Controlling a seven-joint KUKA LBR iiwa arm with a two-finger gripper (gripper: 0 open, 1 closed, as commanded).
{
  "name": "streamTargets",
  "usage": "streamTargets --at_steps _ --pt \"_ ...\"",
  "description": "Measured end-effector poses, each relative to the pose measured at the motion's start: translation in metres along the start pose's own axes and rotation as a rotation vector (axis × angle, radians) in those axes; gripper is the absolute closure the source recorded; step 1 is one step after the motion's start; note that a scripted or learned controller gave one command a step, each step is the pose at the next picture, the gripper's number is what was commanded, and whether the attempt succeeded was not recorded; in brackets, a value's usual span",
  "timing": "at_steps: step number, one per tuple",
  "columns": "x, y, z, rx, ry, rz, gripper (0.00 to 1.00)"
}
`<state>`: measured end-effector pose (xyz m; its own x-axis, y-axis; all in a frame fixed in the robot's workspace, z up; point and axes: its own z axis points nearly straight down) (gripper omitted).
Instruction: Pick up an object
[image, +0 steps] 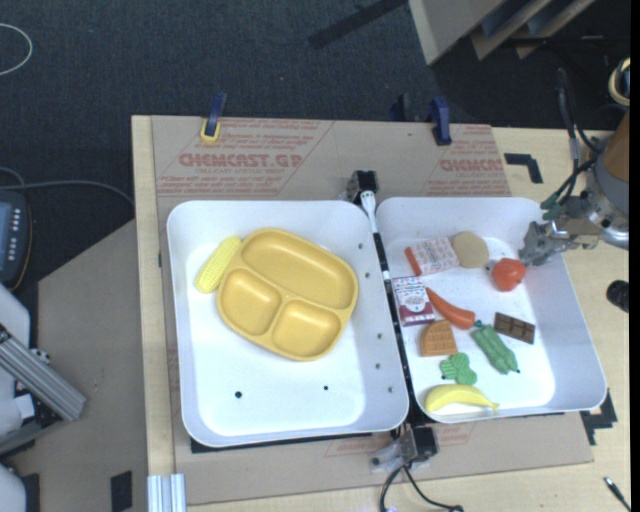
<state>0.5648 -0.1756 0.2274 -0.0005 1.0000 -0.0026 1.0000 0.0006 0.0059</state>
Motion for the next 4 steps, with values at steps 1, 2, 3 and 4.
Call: streamTargets --at_steps 1,2,3,4 --pt "0.037 0.032 0.003 0.002 0.002 -0.005 1.00" --pt "0.084 0.056 0.013 0.002 0.002 -0.004 1.00" --pt "0.113 0.063 -0.008 0.001 0.003 -0.003 1.00" --pt "0.115 0.075 -0.001 0.003 0.001 0.000 1.00"
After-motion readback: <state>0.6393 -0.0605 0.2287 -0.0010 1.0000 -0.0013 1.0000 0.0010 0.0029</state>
